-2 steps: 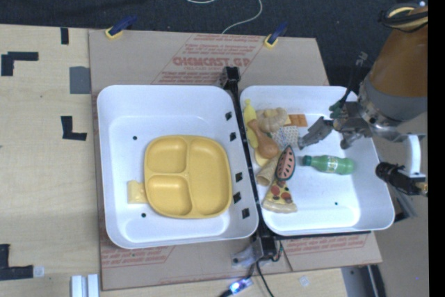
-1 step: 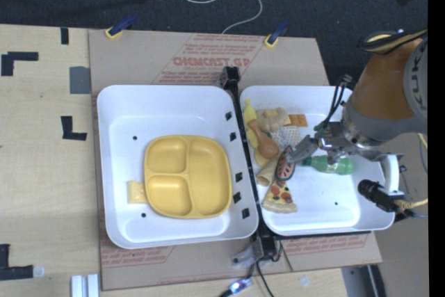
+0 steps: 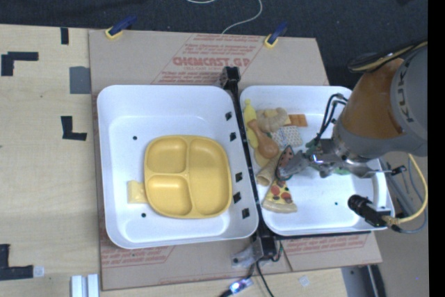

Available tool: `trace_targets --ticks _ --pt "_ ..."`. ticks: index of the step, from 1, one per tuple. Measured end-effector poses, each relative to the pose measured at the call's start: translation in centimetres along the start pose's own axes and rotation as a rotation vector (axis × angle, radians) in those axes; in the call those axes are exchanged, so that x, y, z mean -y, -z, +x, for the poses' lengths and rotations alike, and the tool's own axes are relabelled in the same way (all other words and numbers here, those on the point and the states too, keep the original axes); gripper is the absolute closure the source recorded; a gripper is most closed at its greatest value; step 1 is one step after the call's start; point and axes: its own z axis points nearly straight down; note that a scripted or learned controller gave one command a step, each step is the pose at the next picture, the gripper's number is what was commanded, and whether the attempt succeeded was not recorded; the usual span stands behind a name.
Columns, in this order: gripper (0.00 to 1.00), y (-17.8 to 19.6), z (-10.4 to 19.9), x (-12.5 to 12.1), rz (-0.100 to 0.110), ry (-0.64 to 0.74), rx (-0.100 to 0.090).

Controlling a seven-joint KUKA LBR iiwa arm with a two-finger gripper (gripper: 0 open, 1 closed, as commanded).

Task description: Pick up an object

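Observation:
The right bin [image 3: 316, 209] holds a heap of toy food along its left wall. A pizza slice [image 3: 279, 198] lies at the front, with a tan cone-shaped piece [image 3: 265, 176] behind it and a yellow-orange drumstick-like piece [image 3: 265, 142] further back. A beige lump [image 3: 273, 119] and an orange cracker [image 3: 297, 121] sit at the back of the heap. My gripper [image 3: 287, 167] hangs low over the heap, just above the pizza slice, with a reddish piece [image 3: 286, 154] right at its tip. Whether anything is held is hidden.
The left bin [image 3: 115, 104] bears a yellow divided plate [image 3: 188, 176] and a small pale yellow block [image 3: 135, 191] beside it. The grey arm with its orange band [image 3: 372, 104] comes in over the right bin's right side. A black divider [image 3: 240, 142] runs between the bins.

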Motion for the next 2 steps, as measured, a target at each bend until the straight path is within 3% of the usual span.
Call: trace_targets --ticks 1,2 --pt "0.00 -4.6 -0.2 -0.1 -0.011 -0.004 0.006" --pt "1.00 -3.5 0.0 -0.1 -0.010 0.000 0.003"
